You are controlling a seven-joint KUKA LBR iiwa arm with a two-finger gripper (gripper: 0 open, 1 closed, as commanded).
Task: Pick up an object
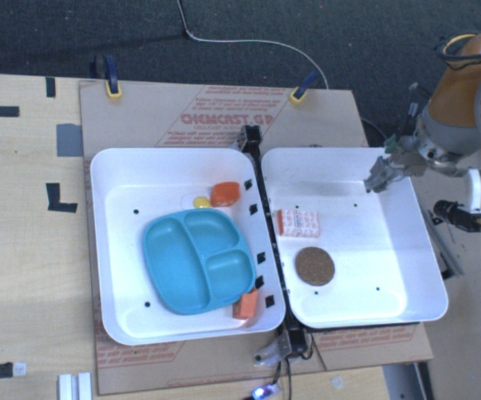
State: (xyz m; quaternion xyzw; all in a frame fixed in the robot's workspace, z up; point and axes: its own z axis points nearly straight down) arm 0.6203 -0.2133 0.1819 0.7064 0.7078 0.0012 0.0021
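On the left of the worktop [23, 248], bare light wood carries a few dark tape marks. A brown cardboard sheet [215, 115] with red lettering lies under both bins, clipped along its far edge by two blue-and-yellow clamps [111, 77].

The left bin [107, 182] holds a blue divided plate [198, 259] with three compartments, lying flat and tilted in plan across the middle of the bin. Just beyond the plate's far rim sits a small yellow piece [201, 202], and right beside that an orange object [225, 193], near the bin's right wall. A second orange object [245, 306] is partly tucked under the plate's near right corner, against the same wall.

The right bin [407, 298] touches the left one along a dark seam. In its left part lies a small white packet with red print [298, 222], and nearer the camera, a little apart from it, a round brown disc [315, 267], flat on the floor of the bin.

The gripper [379, 177] hangs at the far right rim of the right bin, well apart from the packet and disc, with nothing visibly between its tips; whether it is spread or closed cannot be told at this size. Behind it rises the grey arm with its orange band [461, 90].
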